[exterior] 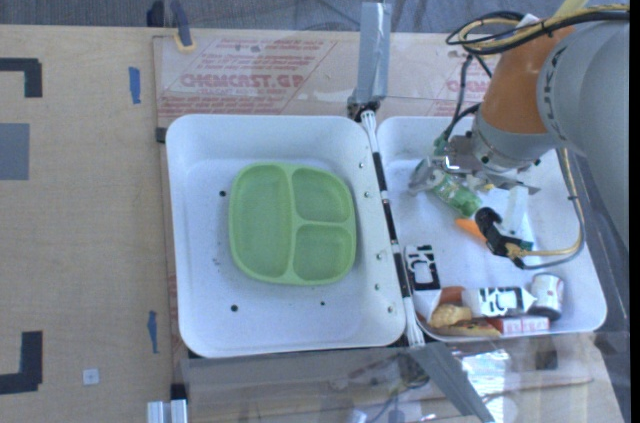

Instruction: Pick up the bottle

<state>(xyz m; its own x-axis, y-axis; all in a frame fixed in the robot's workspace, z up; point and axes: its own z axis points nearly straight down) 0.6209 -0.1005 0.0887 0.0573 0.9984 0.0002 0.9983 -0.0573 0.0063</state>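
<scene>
The arm's bulk covers the upper part of the right bin (592, 303), and the gripper (443, 173) pokes out from under it near the bin's left wall. A green bottle (458, 199) lies just below it, partly hidden; I cannot tell whether it is gripped or how the jaws stand. The green divided plate (293, 223) sits in the left bin (190, 241).

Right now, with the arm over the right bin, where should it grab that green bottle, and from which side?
Grip the green bottle across its middle, coming straight down from above. It seems to lie on its side on the right bin floor, slanting toward the lower right, so closing across its narrow width looks safest. An orange piece lies close beside its lower end, so stay clear of that end. The gripper hangs just above it.
</scene>
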